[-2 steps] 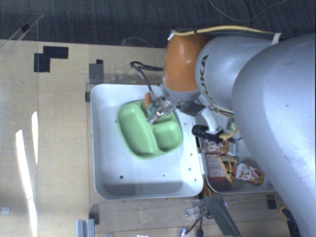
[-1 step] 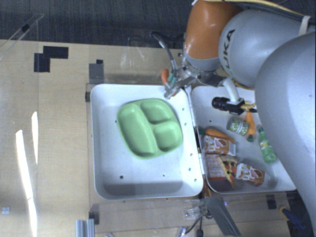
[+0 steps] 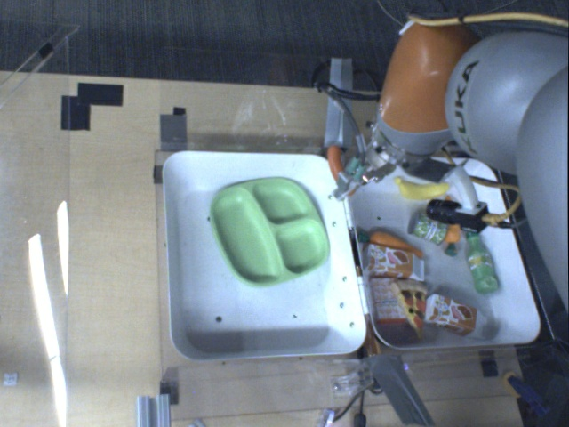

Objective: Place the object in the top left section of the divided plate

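From the overhead camera view, my pincer [image 3: 354, 178] hangs over the seam between the two white bins, at the top corner of the right bin [image 3: 524, 314], and I cannot tell whether it is spread or pressed together. The green divided plate [image 3: 268, 229] lies in the left bin [image 3: 258, 336] with nothing in its sections, while a banana [image 3: 420, 188], carrot [image 3: 396, 241], green bottle [image 3: 481, 265] and snack packets [image 3: 394, 285] lie in the right bin.
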Robot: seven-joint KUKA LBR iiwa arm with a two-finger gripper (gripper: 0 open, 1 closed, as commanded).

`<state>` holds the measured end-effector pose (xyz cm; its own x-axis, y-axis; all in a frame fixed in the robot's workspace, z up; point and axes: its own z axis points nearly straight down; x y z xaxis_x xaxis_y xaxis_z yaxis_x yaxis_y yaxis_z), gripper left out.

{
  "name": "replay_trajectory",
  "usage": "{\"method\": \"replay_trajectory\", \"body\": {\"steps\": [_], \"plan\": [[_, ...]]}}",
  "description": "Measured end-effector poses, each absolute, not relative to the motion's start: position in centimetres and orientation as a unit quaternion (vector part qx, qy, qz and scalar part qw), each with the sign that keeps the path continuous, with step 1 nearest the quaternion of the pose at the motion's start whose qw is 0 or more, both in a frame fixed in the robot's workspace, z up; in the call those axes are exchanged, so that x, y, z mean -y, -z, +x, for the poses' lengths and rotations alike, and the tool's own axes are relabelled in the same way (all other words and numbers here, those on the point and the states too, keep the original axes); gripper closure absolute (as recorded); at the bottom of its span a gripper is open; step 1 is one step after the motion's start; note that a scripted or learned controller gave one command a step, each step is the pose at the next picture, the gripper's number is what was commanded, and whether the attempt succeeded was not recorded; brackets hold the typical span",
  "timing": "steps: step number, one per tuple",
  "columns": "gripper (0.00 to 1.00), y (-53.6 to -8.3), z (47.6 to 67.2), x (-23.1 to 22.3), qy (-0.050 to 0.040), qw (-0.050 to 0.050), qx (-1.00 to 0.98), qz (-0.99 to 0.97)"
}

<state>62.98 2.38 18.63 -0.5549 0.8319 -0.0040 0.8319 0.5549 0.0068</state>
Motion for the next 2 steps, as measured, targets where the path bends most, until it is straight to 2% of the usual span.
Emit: {"method": "replay_trajectory", "body": {"steps": [1, 2], "plan": [[0.00, -18.6, 63.0, -2.4, -0.0022, 0.003, -0.882, 0.472], [1.00, -19.8, 63.2, -2.5, -0.0048, 0.007, -0.882, 0.471]]}}
